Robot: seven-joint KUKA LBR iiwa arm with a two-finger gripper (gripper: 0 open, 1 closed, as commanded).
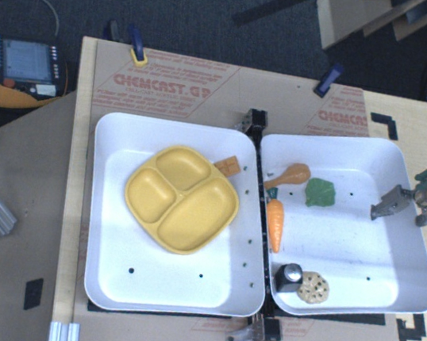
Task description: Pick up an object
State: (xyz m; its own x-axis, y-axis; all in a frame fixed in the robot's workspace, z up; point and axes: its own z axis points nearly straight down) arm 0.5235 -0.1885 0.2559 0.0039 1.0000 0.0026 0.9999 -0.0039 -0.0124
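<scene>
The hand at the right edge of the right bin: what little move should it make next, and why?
Probably a short slide leftward, toward the green piece. The hand sits at the right bin's right rim with bare white floor beneath it, and nothing shows between its fingers. The green piece lies nearest, roughly level with it, apart from the carrot and the cookie.

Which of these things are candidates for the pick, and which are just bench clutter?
Candidates, right bin:
carrot
green piece
cookie
wooden spoon-like piece
small black-and-grey item
Left bin: yellow divided plate, brown block

Clutter:
blue clamps
handheld pendant

The claw hovers at the right bin's right rim.
</scene>
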